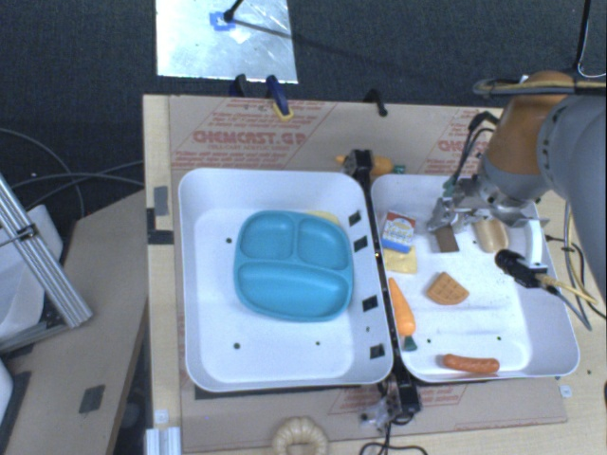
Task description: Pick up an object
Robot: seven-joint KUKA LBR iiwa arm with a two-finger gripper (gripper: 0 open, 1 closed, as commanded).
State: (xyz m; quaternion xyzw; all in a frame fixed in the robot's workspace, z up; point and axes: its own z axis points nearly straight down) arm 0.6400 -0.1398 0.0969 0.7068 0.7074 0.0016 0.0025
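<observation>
My gripper (445, 227) hangs low over the back of the right bin (550, 349), reaching in from the right. Just left of it lies a small red, white and blue carton (398, 229) with a yellow cheese slice (401, 260) in front of it. A tan bread-like piece (490, 235) lies just to the gripper's right. In front of the gripper sit a waffle-like cracker (446, 289), an orange carrot (404, 311) along the bin's left wall, and a reddish sausage (469, 363) near the front. I see nothing held.
The left bin (204, 254) holds a blue divided plate (293, 264), with a yellow piece (328, 218) peeking out behind it. A yellow object (380, 166) lies behind the bins. A black divider (372, 254) runs between the two bins.
</observation>
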